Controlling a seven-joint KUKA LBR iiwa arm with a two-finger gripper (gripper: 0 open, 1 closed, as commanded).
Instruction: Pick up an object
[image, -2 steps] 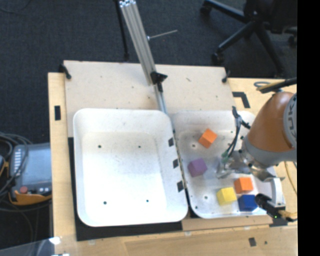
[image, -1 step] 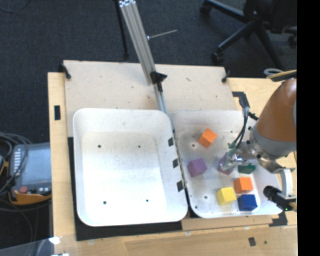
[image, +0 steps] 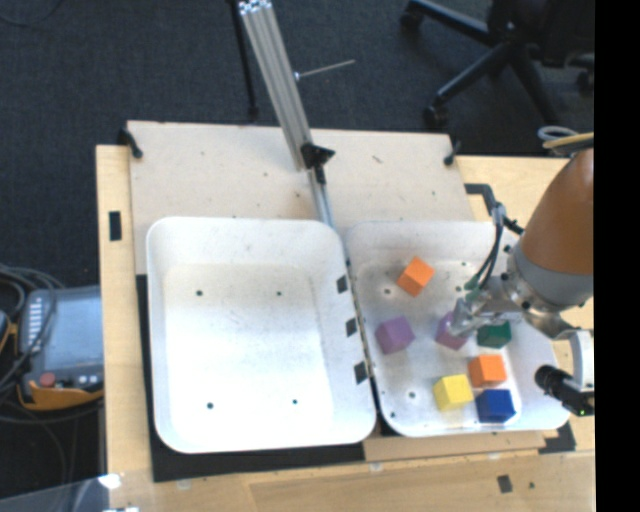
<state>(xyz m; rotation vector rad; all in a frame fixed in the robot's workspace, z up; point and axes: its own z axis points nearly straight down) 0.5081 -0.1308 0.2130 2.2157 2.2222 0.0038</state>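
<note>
The right shallow white bin holds two orange cubes, two purple, one yellow, one blue, one green. The jaws sit at a purple cube; their opening cannot be told.

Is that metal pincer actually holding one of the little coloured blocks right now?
It cannot be told. The pincer is down at the small purple block, hiding its right side, so no hold is visible.

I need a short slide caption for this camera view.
Gripper low over a purple block among coloured blocks in the right bin.
</note>
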